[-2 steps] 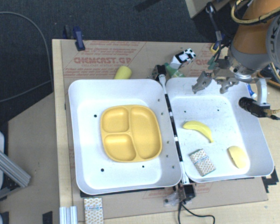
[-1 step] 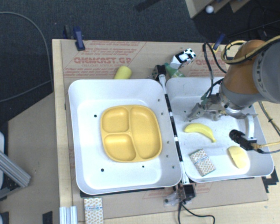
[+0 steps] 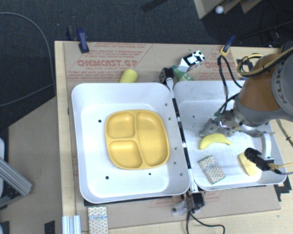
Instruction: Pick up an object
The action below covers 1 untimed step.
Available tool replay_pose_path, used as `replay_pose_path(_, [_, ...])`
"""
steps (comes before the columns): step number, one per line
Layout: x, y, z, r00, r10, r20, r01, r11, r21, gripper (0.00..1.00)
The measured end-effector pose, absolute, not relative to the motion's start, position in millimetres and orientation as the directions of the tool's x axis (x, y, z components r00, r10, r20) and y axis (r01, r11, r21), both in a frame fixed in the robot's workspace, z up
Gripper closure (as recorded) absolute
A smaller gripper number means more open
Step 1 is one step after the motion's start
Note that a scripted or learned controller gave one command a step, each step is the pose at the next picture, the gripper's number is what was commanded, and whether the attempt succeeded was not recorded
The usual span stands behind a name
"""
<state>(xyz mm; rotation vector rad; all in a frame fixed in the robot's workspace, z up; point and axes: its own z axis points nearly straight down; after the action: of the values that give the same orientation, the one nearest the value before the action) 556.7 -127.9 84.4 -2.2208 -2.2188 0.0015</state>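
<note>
In the right bin [image 3: 195,99], a small yellow banana [image 3: 215,141] lies near the middle. My gripper [image 3: 216,126] hangs just behind it, close above its upper edge, and nothing shows held in it. A patterned grey-and-tan block [image 3: 211,169] rests near the bin's front wall. At the bin's right side lies a pale yellow piece [image 3: 247,165], partly covered by the robot's own hardware. The grey and orange arm [image 3: 263,94] comes in from the right over the bin's back half.
The left bin [image 3: 88,130] holds a yellow divided plate [image 3: 136,139]. Behind the bins, on the bench, lie a yellow object [image 3: 129,75] and a black-and-white toy [image 3: 193,59] beside something green [image 3: 183,74]. A blue clamp [image 3: 81,39] grips the back edge.
</note>
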Motion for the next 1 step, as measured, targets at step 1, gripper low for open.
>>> replay_pose_path(1, [530.1, -95.8, 84.2, -0.001, 1.0, 0.002, 1.0, 0.001, -0.002, 0.0])
